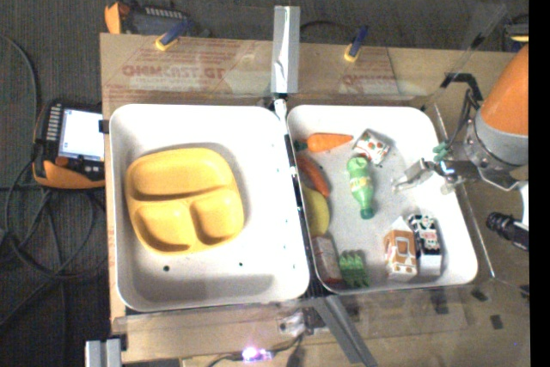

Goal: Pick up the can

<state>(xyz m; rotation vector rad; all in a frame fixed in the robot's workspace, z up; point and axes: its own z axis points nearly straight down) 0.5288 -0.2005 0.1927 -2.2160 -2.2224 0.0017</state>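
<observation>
The can [372,147], small with a red and white label, lies tilted in the upper middle of the right bin [447,126], just right of a carrot [330,142]. My gripper [414,175] reaches in from the right, over the bin's right half. It is a short way to the right of the can and below it, apart from it. Nothing shows in its grasp. The grey wrist with the orange band [507,112] sits over the bin's right rim.
The right bin also holds a green bottle [361,185], a yellow fruit [317,212], a second carrot [313,174], a green block [353,268], a brown pack [325,257] and two small cartons [412,247]. A yellow divided tray [185,198] lies in the left bin [129,271].
</observation>
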